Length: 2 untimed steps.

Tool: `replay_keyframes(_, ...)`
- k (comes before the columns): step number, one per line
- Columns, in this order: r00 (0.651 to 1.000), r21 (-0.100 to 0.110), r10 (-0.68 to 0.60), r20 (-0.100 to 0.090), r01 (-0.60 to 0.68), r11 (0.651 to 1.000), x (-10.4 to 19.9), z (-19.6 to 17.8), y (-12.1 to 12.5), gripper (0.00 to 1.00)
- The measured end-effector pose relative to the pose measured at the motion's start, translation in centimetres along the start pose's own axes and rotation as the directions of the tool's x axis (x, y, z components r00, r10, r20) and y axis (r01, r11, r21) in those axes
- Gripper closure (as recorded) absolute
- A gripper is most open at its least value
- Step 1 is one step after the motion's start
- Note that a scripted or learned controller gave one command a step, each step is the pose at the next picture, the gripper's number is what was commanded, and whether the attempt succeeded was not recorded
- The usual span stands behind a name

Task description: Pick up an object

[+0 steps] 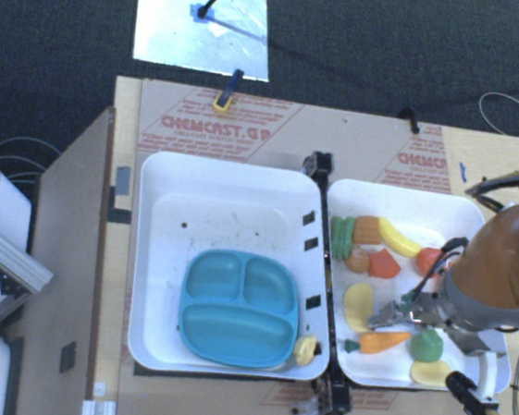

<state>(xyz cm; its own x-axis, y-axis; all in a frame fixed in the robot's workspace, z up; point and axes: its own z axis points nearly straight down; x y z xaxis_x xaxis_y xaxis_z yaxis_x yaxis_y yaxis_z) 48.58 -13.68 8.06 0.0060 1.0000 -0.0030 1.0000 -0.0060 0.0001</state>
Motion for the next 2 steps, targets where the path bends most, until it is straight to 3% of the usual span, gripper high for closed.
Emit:
replay_keyframes(1, 1.000, -0.012, -0.020, -0.006, 0.020, 1.000, 9.4, -11.0, 0.3, 0.00)
replay_keyframes(2, 1.000, 0.005, -0.001, -0.001, 0.001, 1.000, 2.6, -2.3, 0.2, 0.00)
